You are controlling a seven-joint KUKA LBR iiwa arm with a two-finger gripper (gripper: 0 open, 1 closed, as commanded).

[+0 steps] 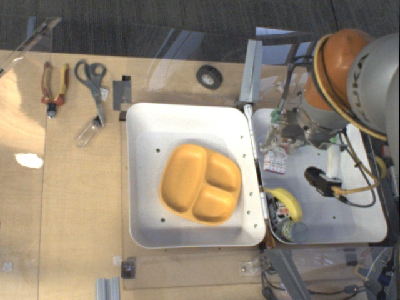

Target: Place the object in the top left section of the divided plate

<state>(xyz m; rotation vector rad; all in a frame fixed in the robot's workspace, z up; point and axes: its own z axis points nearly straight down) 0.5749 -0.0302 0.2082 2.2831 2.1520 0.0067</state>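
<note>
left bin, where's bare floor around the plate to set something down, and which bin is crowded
In the left bin, bare white floor lies along the far wall and left wall, around the yellow divided plate. The right bin is crowded: the pincer works over its far-left corner, with a banana near its front-left corner.

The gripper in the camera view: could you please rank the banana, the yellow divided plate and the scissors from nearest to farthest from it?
Measured from the gripper in the right bin:
1. Banana, same bin, toward its lower left corner.
2. Yellow divided plate, in the middle of the left bin.
3. Scissors, on the bench beyond the left bin's upper left corner.
</note>
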